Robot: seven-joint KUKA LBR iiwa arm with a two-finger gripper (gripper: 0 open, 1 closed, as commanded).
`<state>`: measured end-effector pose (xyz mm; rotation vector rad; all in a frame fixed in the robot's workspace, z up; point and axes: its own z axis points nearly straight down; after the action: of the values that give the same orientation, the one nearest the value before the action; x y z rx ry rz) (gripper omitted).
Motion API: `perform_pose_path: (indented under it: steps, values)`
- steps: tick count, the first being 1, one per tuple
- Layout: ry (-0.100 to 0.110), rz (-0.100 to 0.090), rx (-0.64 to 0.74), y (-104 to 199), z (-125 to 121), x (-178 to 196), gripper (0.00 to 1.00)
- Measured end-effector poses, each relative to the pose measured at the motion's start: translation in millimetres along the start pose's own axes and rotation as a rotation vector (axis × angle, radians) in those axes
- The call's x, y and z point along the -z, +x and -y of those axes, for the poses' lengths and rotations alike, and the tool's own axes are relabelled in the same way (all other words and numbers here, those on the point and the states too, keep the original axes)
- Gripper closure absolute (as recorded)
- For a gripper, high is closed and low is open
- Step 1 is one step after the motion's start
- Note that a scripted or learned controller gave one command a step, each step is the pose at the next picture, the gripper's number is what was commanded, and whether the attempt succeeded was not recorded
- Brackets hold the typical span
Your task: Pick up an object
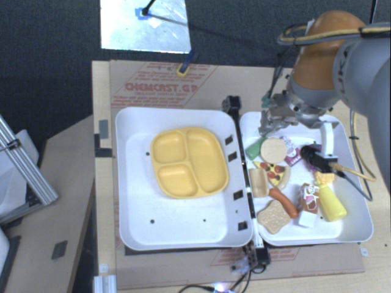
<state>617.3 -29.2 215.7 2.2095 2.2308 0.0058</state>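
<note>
While a yellow tray lies in the left bin, toy food crowds the right bin, and the tool hangs over that bin's far left corner, its grip impossible to tell.

Even overhead light, soft shadows, white bins glaring, slightly blurry.

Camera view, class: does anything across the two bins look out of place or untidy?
Slightly. All the toy food lies jumbled in the right bin, pieces overlapping, while the yellow divided plate in the left bin holds none.
</note>
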Motion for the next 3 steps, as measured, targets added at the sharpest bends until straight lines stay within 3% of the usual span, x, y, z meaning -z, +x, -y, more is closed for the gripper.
perform_pose_path:
  steps: [1, 2, 3]
  values:
    - [-0.002, -0.001, 0.000, 55, -29, 13, 1.00]
    - [-0.001, 0.000, -0.003, 67, -42, 19, 1.00]
    - [0.002, 0.002, -0.004, 73, -39, 12, 1.00]
